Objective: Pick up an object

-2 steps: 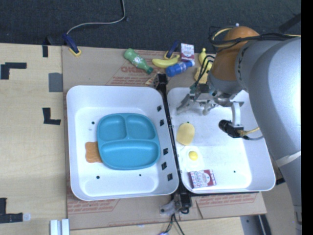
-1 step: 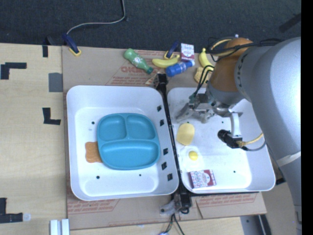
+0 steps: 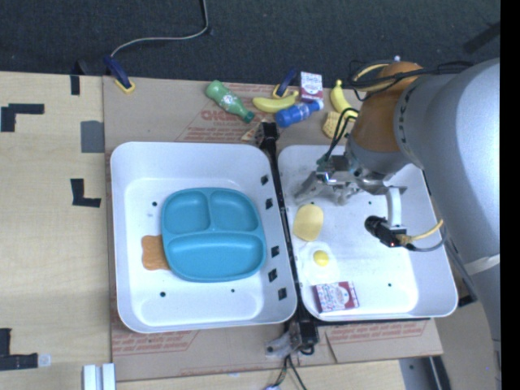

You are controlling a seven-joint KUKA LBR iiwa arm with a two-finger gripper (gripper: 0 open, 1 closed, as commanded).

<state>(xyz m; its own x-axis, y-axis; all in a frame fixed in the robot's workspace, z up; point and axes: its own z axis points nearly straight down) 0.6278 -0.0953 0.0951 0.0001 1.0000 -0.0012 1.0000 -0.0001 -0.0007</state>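
The right bin (image 3: 406, 287) holds a pale yellow rounded object (image 3: 308, 222), a fried-egg toy (image 3: 320, 258) and a small red-and-white box (image 3: 334, 296). My gripper (image 3: 329, 187) hangs over the bin's upper left part, just above and right of the pale yellow object. Its grey fingers (image 3: 309, 187) spread apart, with nothing between them. The big grey arm with its orange band (image 3: 382, 124) covers the bin's right side.
The left bin (image 3: 130, 218) holds a blue divided plate (image 3: 214, 234) with an orange piece (image 3: 152, 253) tucked at its left edge. Behind the bins lie a green bottle (image 3: 230, 101), a banana (image 3: 275, 101), a blue bottle (image 3: 294, 114), a small carton (image 3: 311, 83) and another yellow toy (image 3: 337, 97).
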